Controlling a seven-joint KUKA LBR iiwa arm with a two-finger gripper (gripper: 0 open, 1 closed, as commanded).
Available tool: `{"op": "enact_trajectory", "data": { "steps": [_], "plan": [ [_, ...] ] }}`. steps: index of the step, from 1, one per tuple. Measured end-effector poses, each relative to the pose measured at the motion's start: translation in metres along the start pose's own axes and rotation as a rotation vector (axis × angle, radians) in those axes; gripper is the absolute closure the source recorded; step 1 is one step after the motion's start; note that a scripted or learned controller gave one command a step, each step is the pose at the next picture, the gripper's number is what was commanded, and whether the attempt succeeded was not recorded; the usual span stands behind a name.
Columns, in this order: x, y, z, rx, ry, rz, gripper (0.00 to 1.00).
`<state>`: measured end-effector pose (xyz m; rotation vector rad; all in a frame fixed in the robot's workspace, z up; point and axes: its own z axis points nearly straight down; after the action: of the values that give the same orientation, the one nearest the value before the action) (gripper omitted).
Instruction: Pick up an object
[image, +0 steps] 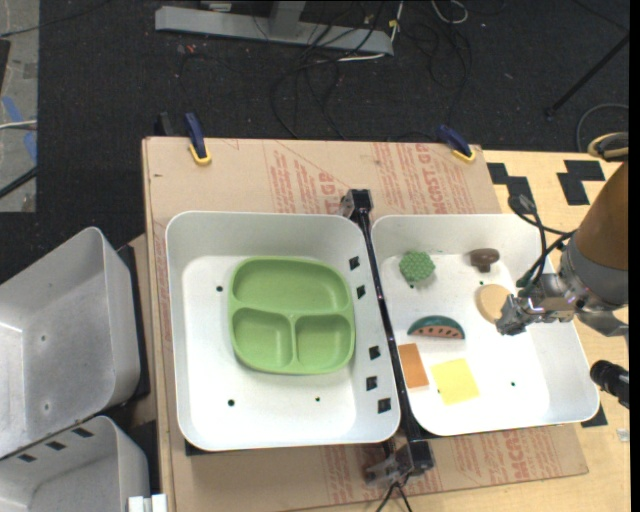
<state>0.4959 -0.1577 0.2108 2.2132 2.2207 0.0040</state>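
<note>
I'm seeing the left bin (190, 330) holding a green divided plate (292, 315), lying flat near its middle. The right bin (540, 395) is carrying the small things: a green bumpy ball (417, 266) near the far left corner, a brown piece (484, 259) further right along the far side, a watermelon slice (437, 329) in the middle, an orange block (412, 365) against the divider, and a yellow square (455, 381) just beside it toward the near edge. A tan round object (490, 301) is lying at the right side, touching or just beside the gripper.

Both bins are sitting on a brown board (280, 175) clamped at its far edge, with dark floor and cables beyond, and other white tubs (55, 320) standing at the left.

The arm (605, 240) is reaching in from the right, with the gripper (515, 318) hanging low over the right bin next to the tan round object. I cannot tell how the jaws are standing, nor whether anything is caught between them.
</note>
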Motion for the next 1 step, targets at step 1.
{"op": "enact_trajectory", "data": {
  "steps": [1],
  "plan": [
    [-0.004, 0.0113, -0.0503, -0.001, -0.001, -0.001, 1.0]
  ]
}}
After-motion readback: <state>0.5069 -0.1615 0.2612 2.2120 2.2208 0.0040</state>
